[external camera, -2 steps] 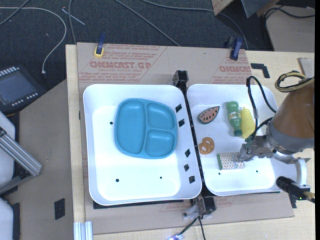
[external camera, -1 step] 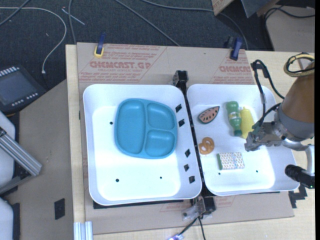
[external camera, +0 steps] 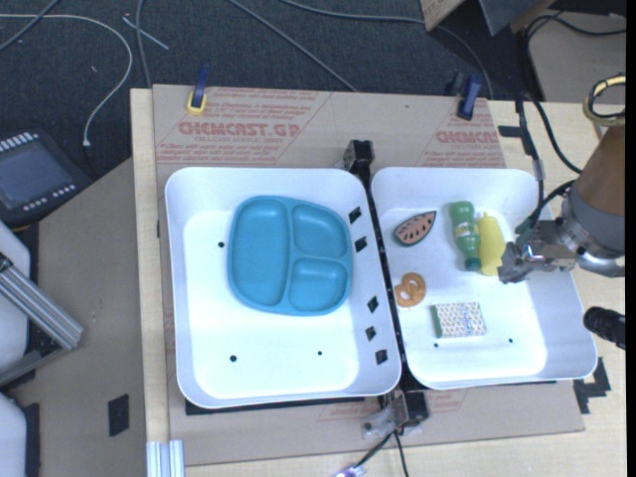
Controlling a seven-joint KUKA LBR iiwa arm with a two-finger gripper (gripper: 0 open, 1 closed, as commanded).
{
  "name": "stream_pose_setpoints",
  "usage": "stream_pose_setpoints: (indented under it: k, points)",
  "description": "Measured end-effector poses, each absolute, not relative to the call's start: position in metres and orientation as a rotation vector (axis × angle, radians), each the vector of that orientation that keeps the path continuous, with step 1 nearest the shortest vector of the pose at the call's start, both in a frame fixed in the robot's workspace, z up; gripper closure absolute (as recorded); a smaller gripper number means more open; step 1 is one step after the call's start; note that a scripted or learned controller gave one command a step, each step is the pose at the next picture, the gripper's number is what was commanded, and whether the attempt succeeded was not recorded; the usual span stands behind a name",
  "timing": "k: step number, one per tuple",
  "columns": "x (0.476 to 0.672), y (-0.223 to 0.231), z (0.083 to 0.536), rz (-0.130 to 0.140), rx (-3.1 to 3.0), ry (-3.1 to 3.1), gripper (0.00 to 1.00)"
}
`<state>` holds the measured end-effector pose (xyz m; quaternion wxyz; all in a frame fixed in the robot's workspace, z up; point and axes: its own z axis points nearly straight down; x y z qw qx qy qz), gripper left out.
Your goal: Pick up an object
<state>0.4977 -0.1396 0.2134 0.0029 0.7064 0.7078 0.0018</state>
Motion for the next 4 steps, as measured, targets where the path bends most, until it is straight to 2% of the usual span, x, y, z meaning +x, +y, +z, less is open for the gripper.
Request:
stream_pose_setpoints:
  k: [1, 3, 4]
  points:
    - [0.500, -0.150, 0.267, 0.005, 2.216, 2.217, 1.00]
    - [0.514, -0.061, 0.249, 0.000, 2.219, 2.230, 1.00]
    - [0.516, 0.001, 0.236, 0.000, 2.218, 2.233, 1.00]
